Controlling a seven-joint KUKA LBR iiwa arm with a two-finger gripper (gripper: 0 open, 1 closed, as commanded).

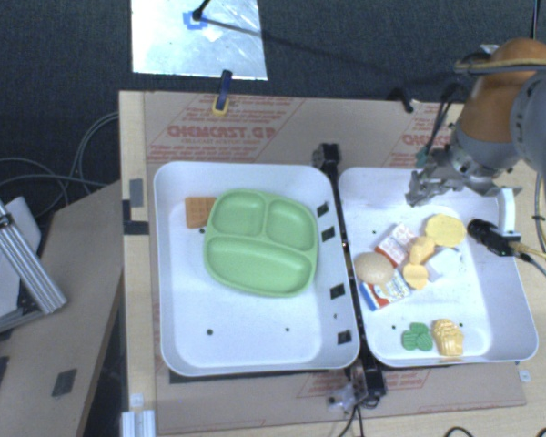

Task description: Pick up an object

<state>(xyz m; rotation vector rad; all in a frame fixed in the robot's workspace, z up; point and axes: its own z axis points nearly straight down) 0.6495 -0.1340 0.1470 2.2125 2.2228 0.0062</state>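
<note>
The counter (pixel 255 121) carries the two white bins side by side, and the arm (pixel 514 107) comes in from the right, grey with that orange band on top, bent down over the far end of the right bin (pixel 510 321). The left bin (pixel 177 335) holds a green divided plate (pixel 259 242) with a small brown cracker-like square (pixel 197 211) tucked against its left rim — none of that is near the action.

The gripper (pixel 425 189) hangs low over the upper part of the right bin, on bare white floor, with nothing between its tips; whether it is parted or closed I cannot tell from up here. So this reads as the approach step — no pick made yet.

The candidates sit just below it in a loose cluster: a round yellow piece (pixel 444 228) nearest the gripper, a red-and-white packet (pixel 398 242) beside that, a beige egg-like lump (pixel 373 267) toward the bin's left wall, a smaller yellow chunk (pixel 417 276) touching the group. Well apart, at the near edge, lie a green toy (pixel 417 338) and a yellow corn-like piece (pixel 449 337).

Next move, as I judge it — slide toward the near side until it is over the round yellow piece, then descend straight. The crowding is the catch: neighbours touch, so a sloppy descent could nudge rather than grasp.
</note>
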